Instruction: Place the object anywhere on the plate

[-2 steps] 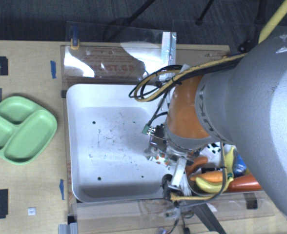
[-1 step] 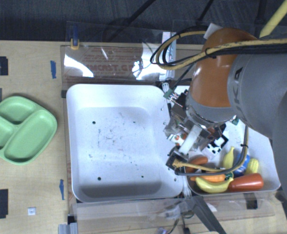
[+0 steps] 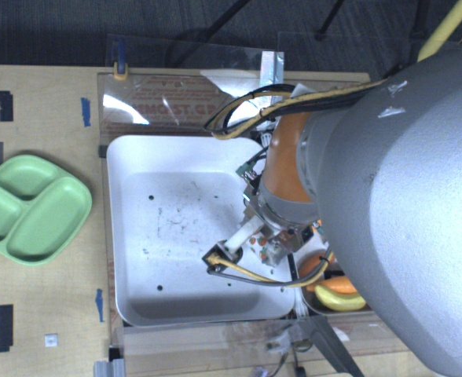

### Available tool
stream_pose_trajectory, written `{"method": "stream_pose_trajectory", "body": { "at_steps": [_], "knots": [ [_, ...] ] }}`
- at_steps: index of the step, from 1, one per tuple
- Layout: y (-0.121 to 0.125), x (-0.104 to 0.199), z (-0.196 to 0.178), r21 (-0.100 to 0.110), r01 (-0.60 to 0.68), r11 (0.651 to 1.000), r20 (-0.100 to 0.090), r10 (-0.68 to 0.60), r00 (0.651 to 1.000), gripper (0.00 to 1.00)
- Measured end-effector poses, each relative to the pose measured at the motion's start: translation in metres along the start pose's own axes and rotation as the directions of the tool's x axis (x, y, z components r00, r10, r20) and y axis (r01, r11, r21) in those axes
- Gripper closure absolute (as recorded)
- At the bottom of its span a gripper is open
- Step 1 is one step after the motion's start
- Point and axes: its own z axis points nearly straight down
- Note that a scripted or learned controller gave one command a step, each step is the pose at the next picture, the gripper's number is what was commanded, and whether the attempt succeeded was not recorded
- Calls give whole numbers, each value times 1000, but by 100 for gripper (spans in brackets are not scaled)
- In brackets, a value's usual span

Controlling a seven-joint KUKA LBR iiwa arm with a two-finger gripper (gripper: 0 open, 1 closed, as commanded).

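White bin [image 3: 129,234]: it sits in the middle of the wooden bench [image 3: 42,312]. Its floor is white with small dark marks.

Arm [image 3: 404,195]: big and grey. It comes in over the right side of the white bin and hides that side. It leans down and to the left, toward the bin's floor.

Orange band [image 3: 286,163]: it goes round the arm above the wrist, over the right half of the white bin.

Cables [image 3: 239,107]: dark and yellow. They loop off the arm above the top edge of the white bin.

Gripper [image 3: 272,248]: it hangs low over the right part of the white bin, close to the bin's lower right corner. It points down at the floor.

Gripper's grip: I cannot tell if it is spread or pressed together, because the wrist hides it. I see nothing pinched in it.

Yellow thing [image 3: 339,297]: curved like a banana. It lies just past the lower right corner of the white bin, partly under the arm.

Orange thing [image 3: 313,265]: it lies just beside the yellow thing, also past the right edge of the white bin.

Object to move: I cannot tell which of these two it is. Both are on the far side of the white bin from the plate.

Green plate [image 3: 3,218]: it has three hollow parts. It lies on the wooden bench left of the white bin, a little apart from it.
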Motion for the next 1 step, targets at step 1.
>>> {"method": "stream_pose_trajectory", "body": {
  "at_steps": [1],
  "knots": [
    [41,23,-27,-13,15,1000,7,-15,1000,100]
  ]
}}
